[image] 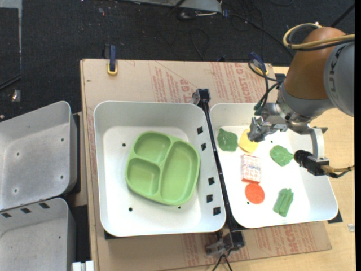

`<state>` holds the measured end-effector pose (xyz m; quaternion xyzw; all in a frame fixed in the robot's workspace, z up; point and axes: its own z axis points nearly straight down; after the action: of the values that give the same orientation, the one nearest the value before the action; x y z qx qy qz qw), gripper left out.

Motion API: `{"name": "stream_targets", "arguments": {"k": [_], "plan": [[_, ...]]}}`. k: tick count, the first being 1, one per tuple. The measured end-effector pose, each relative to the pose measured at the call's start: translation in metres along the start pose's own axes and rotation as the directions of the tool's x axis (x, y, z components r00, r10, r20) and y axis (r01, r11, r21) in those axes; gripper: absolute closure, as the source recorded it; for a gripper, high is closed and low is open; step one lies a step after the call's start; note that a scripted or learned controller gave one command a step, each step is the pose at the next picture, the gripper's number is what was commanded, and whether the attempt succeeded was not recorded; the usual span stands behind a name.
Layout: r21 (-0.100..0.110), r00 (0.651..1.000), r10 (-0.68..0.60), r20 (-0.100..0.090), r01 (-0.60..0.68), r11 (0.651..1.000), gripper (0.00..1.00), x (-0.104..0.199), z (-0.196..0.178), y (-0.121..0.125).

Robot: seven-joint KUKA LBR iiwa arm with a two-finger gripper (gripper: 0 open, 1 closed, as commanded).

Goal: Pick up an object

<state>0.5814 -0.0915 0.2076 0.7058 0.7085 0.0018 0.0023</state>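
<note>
In right bin (316,208): end effector (255,133) over yellow piece (247,144); grip state unclear.

Two bins sit side by side on the bench — the left bin (107,151) holds a divided tray (162,167) near its middle. In the right bin (324,202), a leaf-shaped piece (228,140) lies at the far left, a round piece (247,144) just beside it under the gripper (257,130). A small packet (251,168) lies nearer, with a disc (255,193) in front of it — another leaf-shaped piece (281,154) and a ridged piece (283,201) lie to the right.

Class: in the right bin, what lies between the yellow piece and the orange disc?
In the camera view, a small red-and-white packet lies between the yellow piece and the orange disc.
</note>
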Motion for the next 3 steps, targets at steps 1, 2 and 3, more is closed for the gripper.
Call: {"name": "stream_targets", "arguments": {"k": [1, 2, 3], "plan": [[0.003, 1.0, 0.001, 0.0, -0.001, 1.0, 1.0, 0.0, -0.02, 0.001], [0.006, 1.0, -0.005, -0.003, 0.005, 1.0, 1.0, 0.064, -0.025, -0.005], [0.008, 1.0, -0.005, -0.003, 0.005, 1.0, 1.0, 0.121, -0.026, -0.022]]}}
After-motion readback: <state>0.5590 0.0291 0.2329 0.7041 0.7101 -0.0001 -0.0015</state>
